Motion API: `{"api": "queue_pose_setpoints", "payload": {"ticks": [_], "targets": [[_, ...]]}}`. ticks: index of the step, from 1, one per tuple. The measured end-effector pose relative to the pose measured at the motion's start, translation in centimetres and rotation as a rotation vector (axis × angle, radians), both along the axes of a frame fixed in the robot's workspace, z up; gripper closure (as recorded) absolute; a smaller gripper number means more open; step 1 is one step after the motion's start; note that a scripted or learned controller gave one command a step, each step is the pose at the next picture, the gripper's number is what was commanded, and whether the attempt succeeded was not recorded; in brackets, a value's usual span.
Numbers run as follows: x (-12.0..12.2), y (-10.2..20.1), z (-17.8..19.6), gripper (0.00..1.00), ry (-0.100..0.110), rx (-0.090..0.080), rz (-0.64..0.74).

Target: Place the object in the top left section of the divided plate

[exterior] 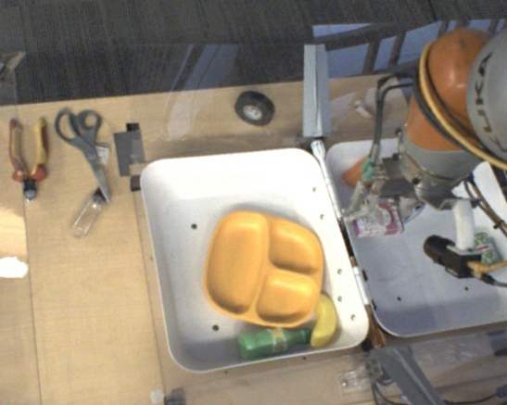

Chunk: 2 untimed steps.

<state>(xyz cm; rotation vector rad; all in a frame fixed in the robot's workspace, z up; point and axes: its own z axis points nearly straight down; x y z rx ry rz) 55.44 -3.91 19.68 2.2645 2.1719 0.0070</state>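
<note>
Half the green bottle hides under the divided plate; whether the gripper is spread or pressed together cannot be told.

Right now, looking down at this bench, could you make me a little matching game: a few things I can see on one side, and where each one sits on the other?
Things:
1. divided plate
2. scissors
3. roll of tape
4. green bottle

Places:
A. on the bench beyond the left bin's far edge
B. in the middle of the left bin
C. on the bench left of the bins, beside the red-handled pliers
D. along the left bin's near wall, just below the plate

Pairs: 1-B, 2-C, 3-A, 4-D
</note>
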Motion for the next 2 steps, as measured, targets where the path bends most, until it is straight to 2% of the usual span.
{"api": "queue_pose_setpoints", "payload": {"ticks": [1,2], "targets": [[-1.25,9.62,1.85,1.0,0.001,0.001,-0.049],[-1.26,9.61,1.85,0.0,0.002,0.001,-0.049]]}}
